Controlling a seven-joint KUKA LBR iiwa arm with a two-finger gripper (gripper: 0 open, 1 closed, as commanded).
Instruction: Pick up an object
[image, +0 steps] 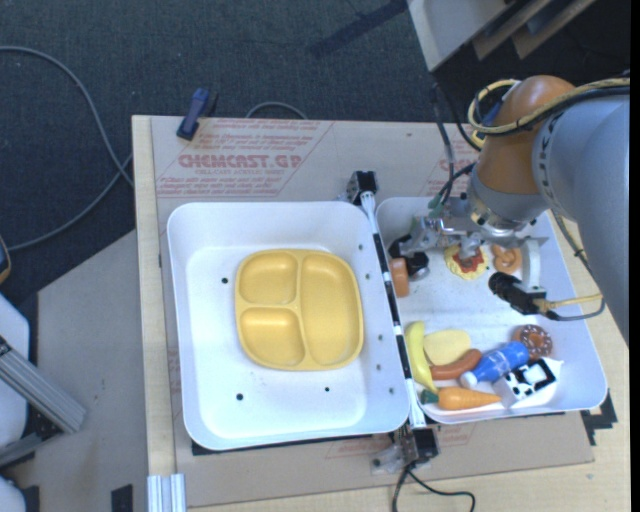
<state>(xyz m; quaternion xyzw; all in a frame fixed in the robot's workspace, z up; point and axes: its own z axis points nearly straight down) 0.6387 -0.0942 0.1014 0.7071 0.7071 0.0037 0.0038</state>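
The claw (470, 238) hung low over the right bin's (590, 385) far end (open or closed, I couldn't tell), beside a small pizza toy (466, 263), apparently mid-approach; next, a descent onto it.

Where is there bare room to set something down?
Left bin: white floor all around the yellow plate. Right bin: a bare strip mid-floor, between the gripper and the crowded toy pile at its near end.
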